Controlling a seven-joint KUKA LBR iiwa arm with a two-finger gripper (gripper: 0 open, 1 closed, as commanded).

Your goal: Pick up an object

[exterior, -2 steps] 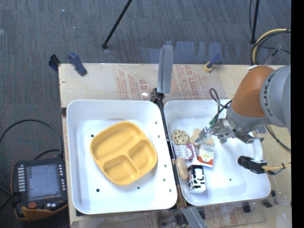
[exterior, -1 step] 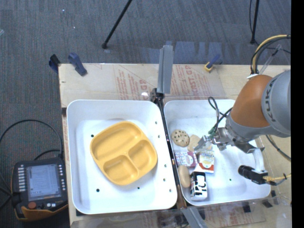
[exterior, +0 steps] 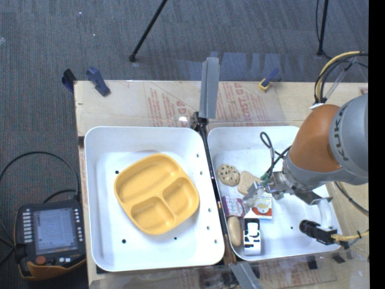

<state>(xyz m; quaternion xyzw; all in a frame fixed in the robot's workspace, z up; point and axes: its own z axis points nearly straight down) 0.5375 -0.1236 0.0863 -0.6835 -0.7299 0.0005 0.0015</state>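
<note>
**Tool low in right bin, over the pile — approach/grasp step, nothing held**

Tool [exterior: 263,189] sits down among the small items in the right bin [exterior: 283,245], arm [exterior: 328,146] reaching in from the right. Can't tell whether its fingers are spread or pressed together; wrist hardware and cables blur that spot. Nothing visibly pinched, so I'd call this pre-grasp or mid-grasp, not a pick.

Near to far:
- Nearest edge of the right bin: black-and-white box [exterior: 252,236], with a tan oval item [exterior: 234,230] touching its left side.
- Just behind them: red-and-white carton [exterior: 262,208], directly under or beside the tool. Likeliest target, my guess.
- Dark-red packet [exterior: 231,206] to the carton's left, near the bin divider.
- Further back: round cookie [exterior: 228,174] and a tan cracker-like piece [exterior: 248,181] just beside it, close to the tool's far side.
- Left bin [exterior: 96,161]: yellow divided plate [exterior: 157,192], well apart from the tool.
- Surface [exterior: 150,104] behind the bins carries clamps at its back edge.

Next move needs: confirmed closure on one item only, then a straight lift. Items are packed close, so risks are a double grab or a nudge that slips the carton out.
</note>
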